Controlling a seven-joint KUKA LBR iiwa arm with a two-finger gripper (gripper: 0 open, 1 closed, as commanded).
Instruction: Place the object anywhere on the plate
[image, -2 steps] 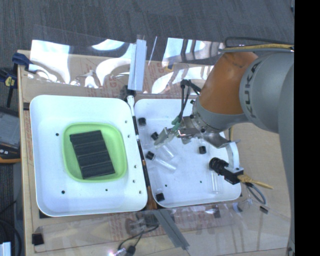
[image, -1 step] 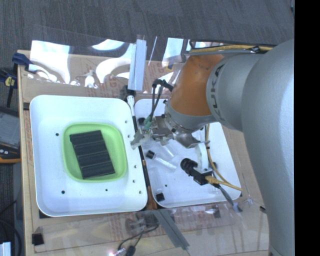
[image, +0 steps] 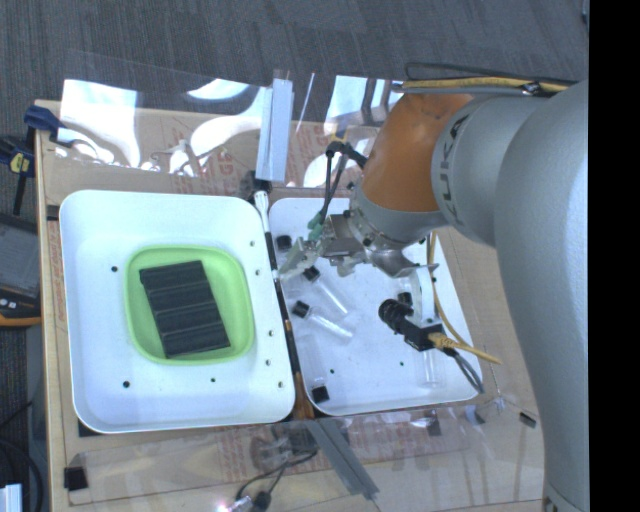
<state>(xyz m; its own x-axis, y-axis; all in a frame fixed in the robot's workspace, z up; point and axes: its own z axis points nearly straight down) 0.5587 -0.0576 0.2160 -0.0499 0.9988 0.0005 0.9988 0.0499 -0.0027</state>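
Note:
A dark grey ridged block (image: 185, 307) lies flat on the lime green plate (image: 235, 285), which sits in the middle of the left bin (image: 90, 230). The block rests fully inside the plate's rim, slightly tilted. My gripper (image: 325, 311) hangs over the right bin (image: 380, 385), near its left side and well apart from the block. Its two pale translucent fingers (image: 331, 297) stand apart with nothing between them. The grey arm with its orange band (image: 410, 150) covers the upper right part of that bin.
A black cable connector (image: 400, 320) with a yellow wire hangs by the wrist above the right bin's floor. The raised divider (image: 280, 310) between the two bins runs just left of the gripper. Brackets and cables lie along the bench's front edge.

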